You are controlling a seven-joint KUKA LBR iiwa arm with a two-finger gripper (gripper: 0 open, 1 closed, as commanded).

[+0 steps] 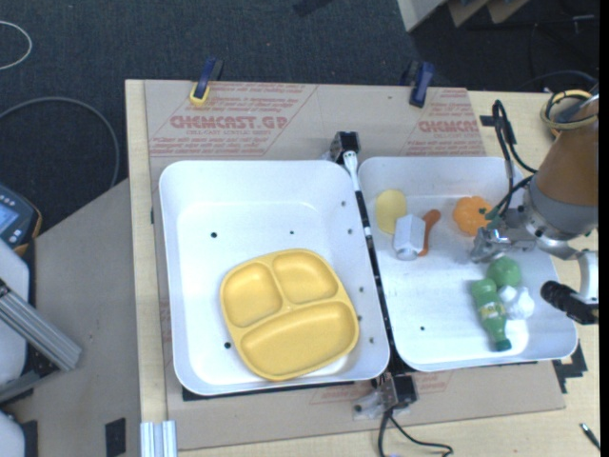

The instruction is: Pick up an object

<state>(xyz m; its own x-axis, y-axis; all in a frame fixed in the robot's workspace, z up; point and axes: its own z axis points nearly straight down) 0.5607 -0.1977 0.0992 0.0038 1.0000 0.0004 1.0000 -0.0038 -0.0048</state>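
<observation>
Yellow tray (288,313) in left bin (181,198)

The bench (285,112) was covered with printed brown cardboard. Two white bins lay on it side by side: left bin (190,284), right bin (447,341).

Two bins (181,255), one tray (288,312), four objects (390,208).

Single fixed view, set above the bench (285,112), aimed down at a slant. Both white bins are taken in whole: left bin (190,198), right bin (438,341). Dark floor is seen beyond the bench. The arm (571,174) is seen entering from the right edge.
</observation>
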